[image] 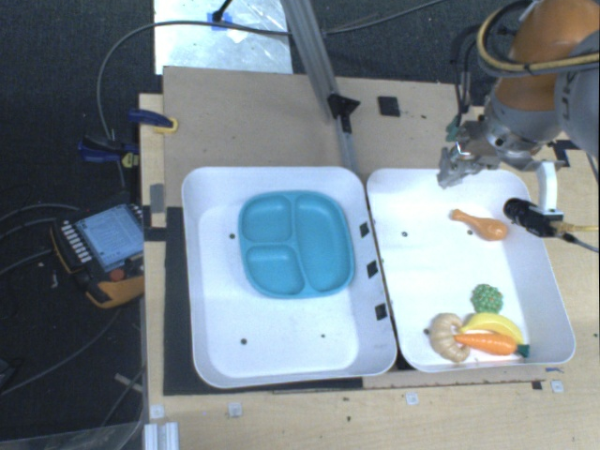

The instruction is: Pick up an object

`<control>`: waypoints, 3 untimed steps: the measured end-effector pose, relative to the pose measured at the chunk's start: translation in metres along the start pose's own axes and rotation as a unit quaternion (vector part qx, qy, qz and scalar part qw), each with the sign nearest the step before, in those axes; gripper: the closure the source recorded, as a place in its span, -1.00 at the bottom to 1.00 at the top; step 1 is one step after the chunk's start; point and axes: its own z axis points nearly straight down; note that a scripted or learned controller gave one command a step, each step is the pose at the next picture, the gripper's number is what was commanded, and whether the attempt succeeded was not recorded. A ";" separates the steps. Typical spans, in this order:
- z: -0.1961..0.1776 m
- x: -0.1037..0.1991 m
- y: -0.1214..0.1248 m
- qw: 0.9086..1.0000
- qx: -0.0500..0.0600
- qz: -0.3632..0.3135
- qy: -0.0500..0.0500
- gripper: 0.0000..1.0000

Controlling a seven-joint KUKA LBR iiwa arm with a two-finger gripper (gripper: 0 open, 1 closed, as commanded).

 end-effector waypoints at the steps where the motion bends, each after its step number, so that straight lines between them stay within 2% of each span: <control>1: -0.038 0.000 0.001 1.000 0.000 0.000 0.000 1.00; 2: -0.039 0.047 0.002 1.000 0.001 -0.001 0.000 1.00; 3: -0.025 0.096 0.002 1.000 0.002 -0.002 0.001 1.00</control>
